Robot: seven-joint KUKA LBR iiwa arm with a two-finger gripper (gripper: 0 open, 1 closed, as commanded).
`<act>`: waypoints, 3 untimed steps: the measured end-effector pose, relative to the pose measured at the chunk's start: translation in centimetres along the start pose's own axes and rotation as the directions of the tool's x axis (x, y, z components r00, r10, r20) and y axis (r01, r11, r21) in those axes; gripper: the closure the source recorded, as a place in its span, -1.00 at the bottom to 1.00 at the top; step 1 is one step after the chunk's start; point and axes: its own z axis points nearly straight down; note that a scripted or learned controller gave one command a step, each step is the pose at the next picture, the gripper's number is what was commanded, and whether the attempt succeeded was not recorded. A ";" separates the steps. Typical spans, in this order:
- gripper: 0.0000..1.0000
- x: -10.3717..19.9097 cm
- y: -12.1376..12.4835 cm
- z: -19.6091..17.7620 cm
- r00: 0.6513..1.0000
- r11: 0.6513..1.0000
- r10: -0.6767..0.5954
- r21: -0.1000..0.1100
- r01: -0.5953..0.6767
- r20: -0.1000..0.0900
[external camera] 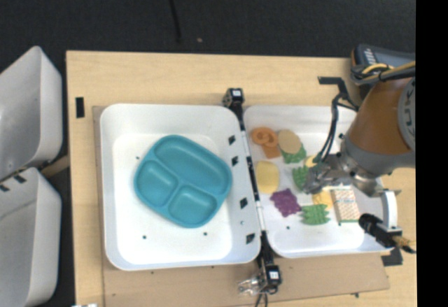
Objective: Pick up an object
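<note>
Seemingly at the reaching step, with nothing lifted yet. Down inside the right bin, pincer low among the small toys at about the bin's centre, arm coming in from 3 o'clock. Cannot tell whether spread or pressed together, since wrist and clutter hide the tips; nothing seen between them. Around the pincer: green piece touching or just beside at 9 o'clock, yellow piece further out the same way, purple piece at 7 o'clock, green spiky piece at 6 o'clock, patterned card at 4 o'clock. Up at 10 to 11 o'clock, orange ring and tan piece. Over in the left bin, blue divided plate, well apart from the work. Probably aiming at the nearby green piece, though hard to be sure. Next calls for closing squarely on one item only, then lifting straight up without dragging neighbours along; crowding makes a slip or double catch likely
</note>
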 end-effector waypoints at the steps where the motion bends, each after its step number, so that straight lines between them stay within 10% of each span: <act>1: 1.00 -0.1 0.7 -6.2 1.000 1.000 -0.009 -0.003 0.009 0.001; 3: 1.00 3.9 2.4 -9.3 1.000 1.000 -0.013 0.004 0.013 -0.003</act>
